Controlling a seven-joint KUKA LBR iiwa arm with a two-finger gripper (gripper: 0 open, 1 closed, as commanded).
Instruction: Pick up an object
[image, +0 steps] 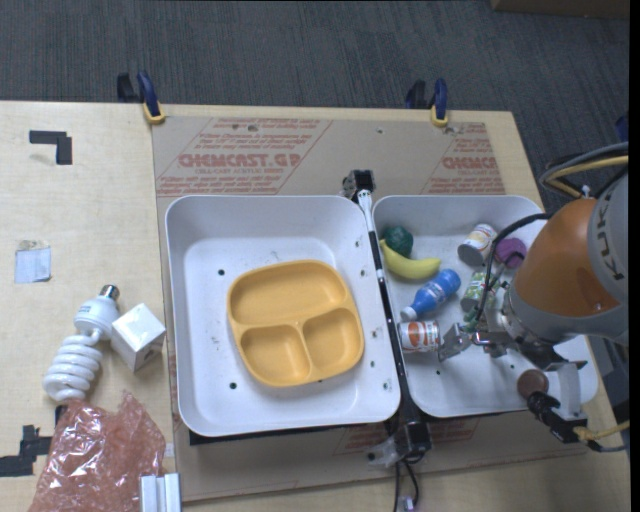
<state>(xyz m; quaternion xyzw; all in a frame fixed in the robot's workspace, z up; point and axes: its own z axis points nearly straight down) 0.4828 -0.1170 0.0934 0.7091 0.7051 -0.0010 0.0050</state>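
The right bin (470, 395) holds several small items. A yellow banana (411, 266) lies beside a dark green object (398, 240). Below them lie a blue bottle (436, 292) and a small red-and-white can (420, 335) on its side. A small jar (478, 240) and a purple object (512, 250) sit at the back. My gripper (462, 338) hangs low in this bin, just right of the can and below the blue bottle. The orange-banded wrist (565, 265) hides part of the bin's right side. A green-and-white item (477, 296) shows partly beside the wrist.
The left bin (200, 300) holds a yellow divided tray (295, 322). A black divider clip (361, 184) sits where the bins meet. On the bench to the left lie a spiral light bulb (80, 350), a white cube (138, 335) and crumpled pink plastic (95, 455).
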